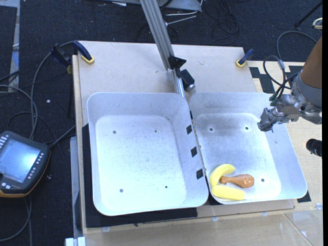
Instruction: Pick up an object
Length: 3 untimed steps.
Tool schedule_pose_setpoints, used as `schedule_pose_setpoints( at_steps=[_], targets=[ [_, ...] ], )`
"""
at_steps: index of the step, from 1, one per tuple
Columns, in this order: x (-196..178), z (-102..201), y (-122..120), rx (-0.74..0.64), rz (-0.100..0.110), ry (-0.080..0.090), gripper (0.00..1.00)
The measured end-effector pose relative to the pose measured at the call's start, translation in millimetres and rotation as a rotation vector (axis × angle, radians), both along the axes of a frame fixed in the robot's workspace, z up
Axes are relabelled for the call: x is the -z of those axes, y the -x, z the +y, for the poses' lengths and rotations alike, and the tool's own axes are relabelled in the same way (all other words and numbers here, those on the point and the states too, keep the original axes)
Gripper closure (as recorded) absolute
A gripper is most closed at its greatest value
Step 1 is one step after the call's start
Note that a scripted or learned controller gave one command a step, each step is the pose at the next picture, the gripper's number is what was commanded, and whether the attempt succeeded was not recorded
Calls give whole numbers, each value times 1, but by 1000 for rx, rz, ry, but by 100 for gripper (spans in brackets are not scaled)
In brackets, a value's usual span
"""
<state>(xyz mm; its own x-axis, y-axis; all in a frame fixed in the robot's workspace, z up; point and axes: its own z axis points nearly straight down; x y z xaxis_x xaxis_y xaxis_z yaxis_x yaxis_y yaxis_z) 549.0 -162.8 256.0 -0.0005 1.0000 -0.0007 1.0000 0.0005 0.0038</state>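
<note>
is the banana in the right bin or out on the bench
In. The banana lies on the right bin's floor near its front edge, touching the brown drumstick toy.

Lab: teach pendant point(20, 163), floor cables point(31, 101)

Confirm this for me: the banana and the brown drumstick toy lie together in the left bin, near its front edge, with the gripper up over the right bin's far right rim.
Not quite. The camera view shows the banana and the brown drumstick toy lying together in the right bin, near its front edge. The rest stands: the gripper is up over that bin's far right rim.
</note>
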Motion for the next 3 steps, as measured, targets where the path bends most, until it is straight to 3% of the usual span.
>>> schedule_pose_setpoints(
  at_steps=[3],
  targets=[
    [33,162,13,-4,5,-2,100]
  ],
)
